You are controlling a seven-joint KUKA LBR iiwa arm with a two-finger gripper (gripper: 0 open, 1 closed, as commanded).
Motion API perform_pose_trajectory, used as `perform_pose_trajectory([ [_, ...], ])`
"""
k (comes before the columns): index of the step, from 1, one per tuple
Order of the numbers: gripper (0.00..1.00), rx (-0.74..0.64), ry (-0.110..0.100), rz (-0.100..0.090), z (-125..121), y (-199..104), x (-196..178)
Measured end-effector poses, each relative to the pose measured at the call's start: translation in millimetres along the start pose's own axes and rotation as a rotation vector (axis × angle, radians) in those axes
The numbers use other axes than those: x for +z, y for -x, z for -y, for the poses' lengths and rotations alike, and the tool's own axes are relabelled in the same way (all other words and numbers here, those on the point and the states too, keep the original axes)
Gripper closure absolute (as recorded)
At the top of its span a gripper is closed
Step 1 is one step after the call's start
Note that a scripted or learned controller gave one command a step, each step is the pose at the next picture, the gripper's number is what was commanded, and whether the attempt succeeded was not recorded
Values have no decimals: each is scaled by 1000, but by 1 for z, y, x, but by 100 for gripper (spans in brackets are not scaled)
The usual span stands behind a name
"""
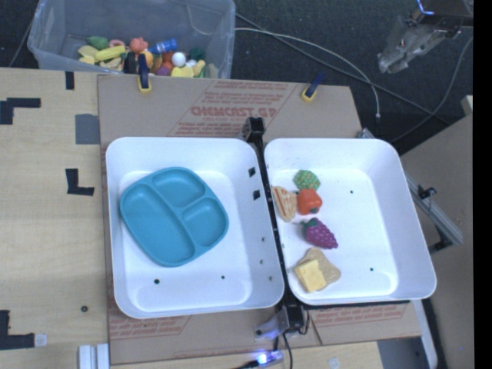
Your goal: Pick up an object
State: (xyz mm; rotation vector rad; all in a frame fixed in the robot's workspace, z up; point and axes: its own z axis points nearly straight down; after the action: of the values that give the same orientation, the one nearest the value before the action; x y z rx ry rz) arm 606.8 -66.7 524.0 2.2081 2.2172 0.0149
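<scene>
Light falls evenly from above, bright on the two white bins [346, 283], which verge on overexposure along their rims, while the floor along the top of the frame sits in dim blue-grey. Shadows are soft and short, pooling just under the blue plate [174, 215]. The picture is slightly soft throughout, and the pincer [396, 56] at upper right is blurred.

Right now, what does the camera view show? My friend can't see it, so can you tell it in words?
Two white bins sit side by side: the left bin holds a blue divided plate, and the right bin holds toy foods, among them purple grapes, a carrot and a cheese sandwich. The gripper hangs at the upper right, beyond the bins.
</scene>
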Motion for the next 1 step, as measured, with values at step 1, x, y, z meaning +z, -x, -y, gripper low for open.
perform_pose_trajectory([
  [1, 100, -3, -33, -4, 34, -70, 145],
])
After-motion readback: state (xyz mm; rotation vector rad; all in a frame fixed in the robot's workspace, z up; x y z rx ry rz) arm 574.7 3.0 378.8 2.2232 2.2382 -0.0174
